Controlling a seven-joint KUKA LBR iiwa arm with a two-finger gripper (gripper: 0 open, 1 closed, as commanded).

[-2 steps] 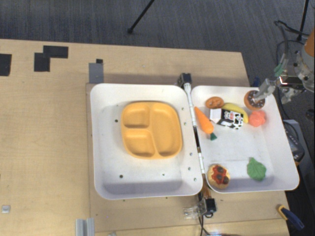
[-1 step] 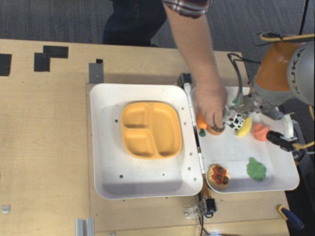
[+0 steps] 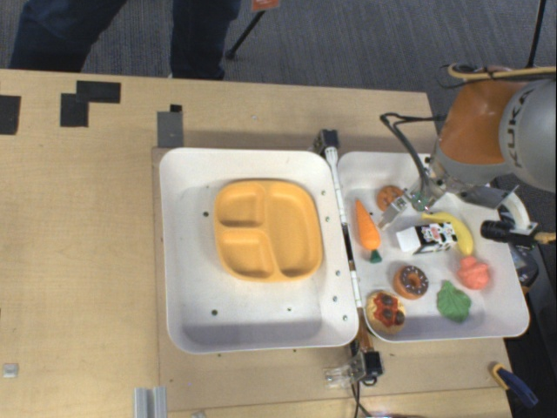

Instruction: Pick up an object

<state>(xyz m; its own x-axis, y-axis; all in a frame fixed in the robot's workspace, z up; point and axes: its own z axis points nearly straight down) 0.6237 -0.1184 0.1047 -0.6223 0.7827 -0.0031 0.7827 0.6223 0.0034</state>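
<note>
The right bin holds several toy foods. An orange carrot lies along its left side, and a small orange round piece sits at the back. In the middle lies a white box with black patches, with a yellow banana to its right. A brown donut, a fruit tart, a green piece and a pink piece lie toward the front. My gripper hangs low over the bin's back, between the orange round piece and the white box.
The left bin carries a yellow divided plate. The grey and orange arm covers the right bin's back right corner. A black hinge strip runs between the bins. Cables trail beside the arm.
</note>
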